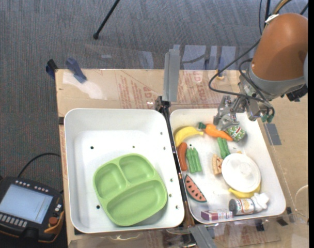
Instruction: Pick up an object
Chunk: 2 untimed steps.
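The right bin (268,154) holds several toy foods: a yellow banana (186,134), an orange carrot (218,132), a green and red round item (238,134), green beans (193,159), a red sausage (182,156), a watermelon slice (195,189), a white bowl (241,172), a small bottle (243,206) and a small box (217,215). My gripper (226,118) hangs over the bin's back edge, just behind the carrot and the round item. Nothing shows in its grasp.
The left bin (79,138) holds a green divided plate (130,189). A grey upright post (170,79) stands behind the gap between the bins. A teach pendant (25,205) lies at the lower left, off the bench.
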Available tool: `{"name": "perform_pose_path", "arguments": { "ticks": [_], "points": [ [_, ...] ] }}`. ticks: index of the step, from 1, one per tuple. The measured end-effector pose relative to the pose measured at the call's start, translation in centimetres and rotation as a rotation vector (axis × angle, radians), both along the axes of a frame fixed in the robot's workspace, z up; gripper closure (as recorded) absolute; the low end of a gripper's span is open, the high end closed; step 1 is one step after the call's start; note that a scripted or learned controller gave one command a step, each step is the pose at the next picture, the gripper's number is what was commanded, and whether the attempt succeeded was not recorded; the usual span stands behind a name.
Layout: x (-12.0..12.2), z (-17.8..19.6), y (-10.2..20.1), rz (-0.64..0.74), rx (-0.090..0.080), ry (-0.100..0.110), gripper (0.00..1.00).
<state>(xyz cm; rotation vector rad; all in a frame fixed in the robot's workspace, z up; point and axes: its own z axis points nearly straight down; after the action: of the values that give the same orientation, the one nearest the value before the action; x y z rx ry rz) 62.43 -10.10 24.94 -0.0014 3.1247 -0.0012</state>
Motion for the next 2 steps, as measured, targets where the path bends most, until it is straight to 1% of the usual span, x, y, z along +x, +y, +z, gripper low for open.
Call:
{"name": "perform_pose_path", "arguments": {
  "ticks": [1, 2],
  "points": [
    [-1.2, -11.6, -0.5, 0.579, 0.001, 0.020, 1.00],
    [2.0, -16.4, -2.5, 0.230, 0.002, 0.018, 1.00]
  ]
}}
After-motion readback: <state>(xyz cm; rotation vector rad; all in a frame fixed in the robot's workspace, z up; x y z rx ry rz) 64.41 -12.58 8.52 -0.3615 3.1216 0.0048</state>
